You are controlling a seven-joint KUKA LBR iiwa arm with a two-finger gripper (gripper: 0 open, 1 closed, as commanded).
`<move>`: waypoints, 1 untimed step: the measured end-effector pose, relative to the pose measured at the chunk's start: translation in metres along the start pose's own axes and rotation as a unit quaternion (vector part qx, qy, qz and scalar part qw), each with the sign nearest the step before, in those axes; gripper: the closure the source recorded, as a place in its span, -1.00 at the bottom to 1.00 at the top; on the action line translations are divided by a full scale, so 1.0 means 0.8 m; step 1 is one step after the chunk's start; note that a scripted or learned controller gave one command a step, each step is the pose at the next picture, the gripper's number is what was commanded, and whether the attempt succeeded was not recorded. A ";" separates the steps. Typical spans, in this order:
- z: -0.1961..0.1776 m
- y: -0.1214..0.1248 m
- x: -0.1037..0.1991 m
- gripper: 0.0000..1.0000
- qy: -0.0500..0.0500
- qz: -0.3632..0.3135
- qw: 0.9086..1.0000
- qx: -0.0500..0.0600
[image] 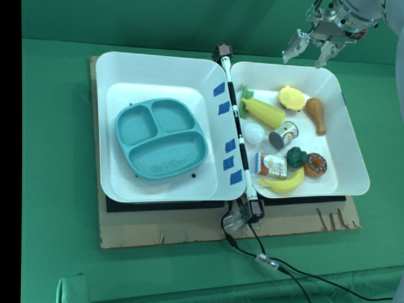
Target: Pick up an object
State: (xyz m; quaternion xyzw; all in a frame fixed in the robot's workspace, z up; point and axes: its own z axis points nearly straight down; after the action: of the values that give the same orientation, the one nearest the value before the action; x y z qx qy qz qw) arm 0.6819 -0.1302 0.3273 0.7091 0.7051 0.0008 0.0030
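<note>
A: The metal two-finger gripper hangs above the far rim of the right white plastic bin, fingers spread wide, holding nothing.

B: Risk?

A: The toys crowd together inside that bin: yellow plastic corn cob, brown drumstick, small printed can. Spread fingers could knock a neighbour or close between them.
</note>
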 end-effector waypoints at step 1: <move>0.152 0.009 -0.028 -1.00 -0.002 0.001 1.000 0.001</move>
State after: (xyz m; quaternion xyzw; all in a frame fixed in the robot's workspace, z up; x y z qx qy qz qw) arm 0.6895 -0.1529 0.2055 0.7098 0.7044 -0.0010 0.0041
